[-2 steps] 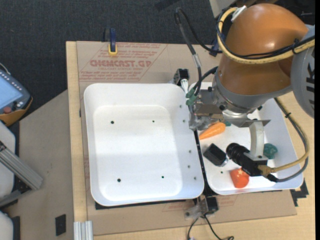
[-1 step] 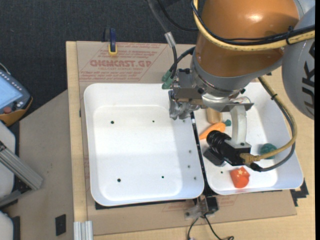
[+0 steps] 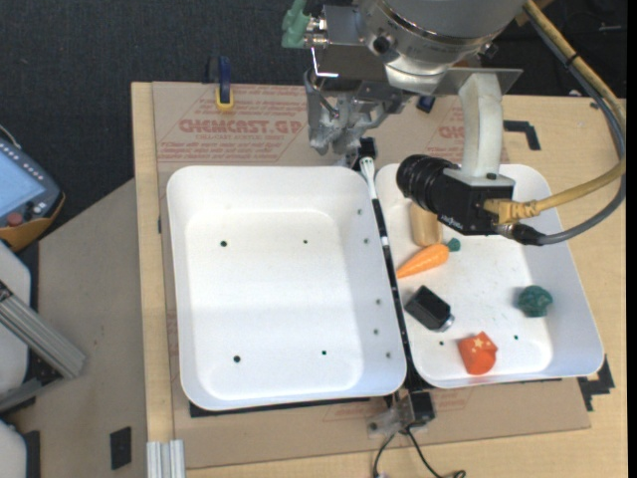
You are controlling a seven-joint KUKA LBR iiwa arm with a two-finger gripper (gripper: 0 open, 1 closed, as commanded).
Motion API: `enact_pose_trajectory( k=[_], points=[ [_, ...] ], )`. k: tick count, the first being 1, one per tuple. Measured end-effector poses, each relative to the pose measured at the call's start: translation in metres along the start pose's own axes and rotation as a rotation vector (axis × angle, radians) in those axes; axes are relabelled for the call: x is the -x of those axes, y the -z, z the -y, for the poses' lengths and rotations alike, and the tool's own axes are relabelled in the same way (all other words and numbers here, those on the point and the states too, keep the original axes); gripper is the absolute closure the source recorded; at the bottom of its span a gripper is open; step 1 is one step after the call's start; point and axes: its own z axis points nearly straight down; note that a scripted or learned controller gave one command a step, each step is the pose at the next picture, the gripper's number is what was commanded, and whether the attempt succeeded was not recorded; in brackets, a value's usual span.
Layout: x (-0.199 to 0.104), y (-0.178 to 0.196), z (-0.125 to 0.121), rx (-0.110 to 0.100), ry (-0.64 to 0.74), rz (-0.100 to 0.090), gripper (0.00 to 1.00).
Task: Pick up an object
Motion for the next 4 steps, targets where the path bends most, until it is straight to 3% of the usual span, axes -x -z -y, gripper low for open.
enact_pose_trajectory(
  k=[1,2,4],
  points=[
    [0.0119,-0.0100,0.0016,-0.021,-0.011,0.011,1.00],
    [0.0116,-0.0101,0.0017,-0.021,-0.009,0.011,0.00],
    [0.0116,-0.0101,0.0017,-0.021,-0.009,0.011,0.00]
  ],
)
